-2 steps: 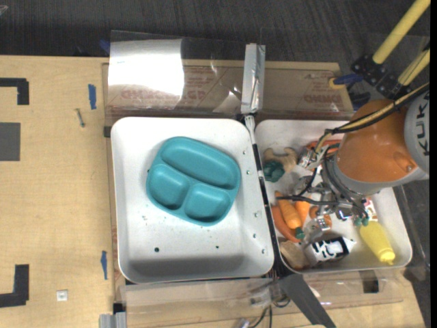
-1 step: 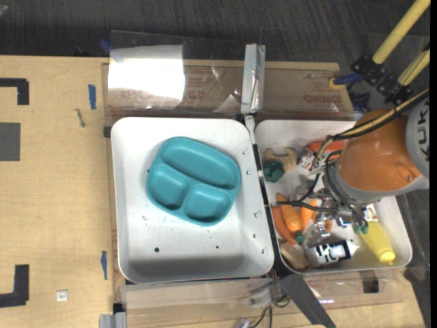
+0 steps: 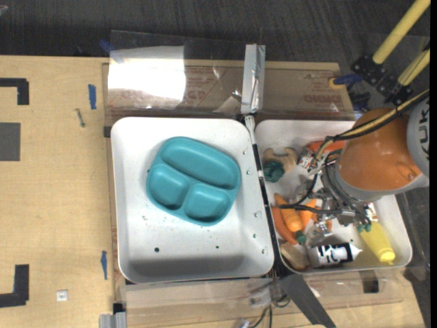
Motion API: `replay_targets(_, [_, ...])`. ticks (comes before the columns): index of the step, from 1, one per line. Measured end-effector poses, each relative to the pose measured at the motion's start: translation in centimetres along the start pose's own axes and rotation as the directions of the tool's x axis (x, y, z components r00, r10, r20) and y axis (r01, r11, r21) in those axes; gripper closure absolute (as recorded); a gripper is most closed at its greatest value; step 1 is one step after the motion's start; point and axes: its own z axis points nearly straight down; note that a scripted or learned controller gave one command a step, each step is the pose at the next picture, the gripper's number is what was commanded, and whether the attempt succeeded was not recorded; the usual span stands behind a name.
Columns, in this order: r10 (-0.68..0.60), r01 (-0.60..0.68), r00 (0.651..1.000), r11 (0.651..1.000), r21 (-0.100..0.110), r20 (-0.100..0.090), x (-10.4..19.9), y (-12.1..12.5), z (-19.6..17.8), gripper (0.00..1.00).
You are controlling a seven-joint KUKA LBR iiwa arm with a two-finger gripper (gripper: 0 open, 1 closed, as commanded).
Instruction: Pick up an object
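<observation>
The right bin (image 3: 403,255) holds a jumble of small objects: an orange carrot-like piece (image 3: 292,221), a white bottle with a black label (image 3: 334,253), a yellow bottle (image 3: 377,241), a teal piece (image 3: 273,171) and a tan toy (image 3: 287,157). My gripper (image 3: 334,214) reaches down into this bin below the orange wrist band (image 3: 375,157), among the objects near the carrot and the white bottle. Cables and the wrist hide the space between the fingers.
The left bin (image 3: 136,238) carries a teal divided plate (image 3: 193,178) with three compartments. A clear plastic wall (image 3: 252,80) stands behind the bins. Yellow-handled tools (image 3: 403,22) lie at the upper right. Wooden bench (image 3: 48,203) extends left.
</observation>
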Motion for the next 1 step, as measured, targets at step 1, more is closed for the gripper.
replay_targets(1, [-0.009, 0.009, 1.0, 1.0, -0.001, 0.001, 0.01, -0.14, 0.01, 0.0])
